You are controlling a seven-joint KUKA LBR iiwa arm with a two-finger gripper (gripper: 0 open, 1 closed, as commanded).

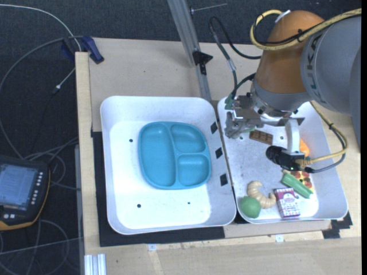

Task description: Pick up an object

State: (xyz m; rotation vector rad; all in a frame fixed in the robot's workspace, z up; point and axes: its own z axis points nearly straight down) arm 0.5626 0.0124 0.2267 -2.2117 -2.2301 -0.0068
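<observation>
My gripper (233, 127) hangs over the upper left part of the right bin (252, 164), close to its left wall. A brown chocolate-like bar (261, 136) lies just right of the gripper. Near the bin's front lie a green ball (249, 207), a beige curled piece (262, 194), a red and pink box (288, 203) and a green vegetable-like piece (299, 185). An orange thing (304, 148) peeks out beside the wrist at the right. Nothing shows between the gripper and the bin floor.
The left bin (117, 153) holds a blue divided plate (174, 154). A grey metal pole (186, 30) slants up behind the bins. Cables and a handheld pendant (20, 191) lie off the bench at the left.
</observation>
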